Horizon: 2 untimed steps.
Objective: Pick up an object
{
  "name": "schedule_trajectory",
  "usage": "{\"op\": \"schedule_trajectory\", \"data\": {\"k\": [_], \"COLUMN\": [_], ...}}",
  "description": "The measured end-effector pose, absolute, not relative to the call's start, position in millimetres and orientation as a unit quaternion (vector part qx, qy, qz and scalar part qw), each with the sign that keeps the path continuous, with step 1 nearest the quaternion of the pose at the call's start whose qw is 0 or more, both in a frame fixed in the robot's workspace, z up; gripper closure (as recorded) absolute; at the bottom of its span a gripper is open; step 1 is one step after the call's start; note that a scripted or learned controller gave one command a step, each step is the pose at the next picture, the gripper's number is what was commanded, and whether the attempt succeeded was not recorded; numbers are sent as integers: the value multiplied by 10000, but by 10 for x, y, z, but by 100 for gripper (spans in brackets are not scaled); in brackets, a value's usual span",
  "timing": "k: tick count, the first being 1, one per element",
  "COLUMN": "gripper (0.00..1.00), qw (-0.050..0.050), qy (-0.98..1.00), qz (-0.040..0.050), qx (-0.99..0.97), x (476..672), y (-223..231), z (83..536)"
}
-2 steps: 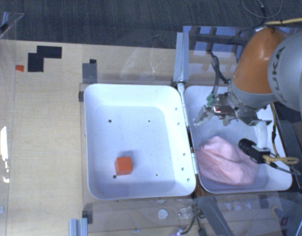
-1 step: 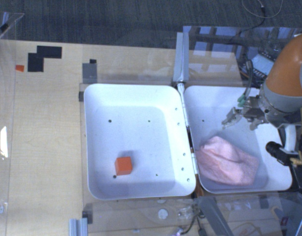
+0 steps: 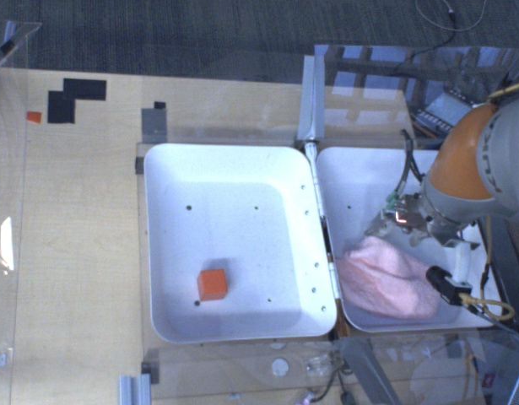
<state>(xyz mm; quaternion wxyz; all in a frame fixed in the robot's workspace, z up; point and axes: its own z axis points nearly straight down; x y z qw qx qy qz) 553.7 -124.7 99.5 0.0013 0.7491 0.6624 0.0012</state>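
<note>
Camera view, looking down at a slant: the pink bundle (image 3: 386, 278), a soft crumpled thing like cloth or plush, lies in the right bin (image 3: 360, 175). It fills much of that bin's near half and reaches close to the near wall and to the wall bordering the other bin. My gripper (image 3: 400, 218) hangs just at the bundle's far edge, over the middle of the same bin. Whether I touch the bundle I cannot tell, and I cannot tell either whether my gripper is spread or closed; it is too small and cluttered here. My arm (image 3: 466, 163) comes in from the right, its orange band over the bin's far right part.

The orange block (image 3: 213, 284), a small cube, sits flat on the floor of the left bin (image 3: 225, 184). It is toward the near left corner, apart from the walls and well apart from me and the bundle. A few small dark dots mark the floor of each bin.

The two bins lie side by side, meeting along one edge, and a grey metal post (image 3: 310, 99) runs away from the far end of that seam. Both rest on the pale wooden bench (image 3: 73, 243). At the bench's far left lie flat black patches (image 3: 73, 98) in a stepped shape, with a small orange mark (image 3: 34, 117) just beside them. Near the left bin's far left corner sits a grey bracket (image 3: 154, 125). Beyond the bench lies dark carpet (image 3: 200, 15).
</note>
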Motion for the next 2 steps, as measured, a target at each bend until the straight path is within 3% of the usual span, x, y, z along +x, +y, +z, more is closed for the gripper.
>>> {"op": "schedule_trajectory", "data": {"k": [1,2], "gripper": [0,0], "qw": [78,37], "qy": [7334,6952], "qz": [47,20], "qx": [6797,7188], "x": [5078,4989], "y": [-1519,-1880], "z": [905,1488]}}
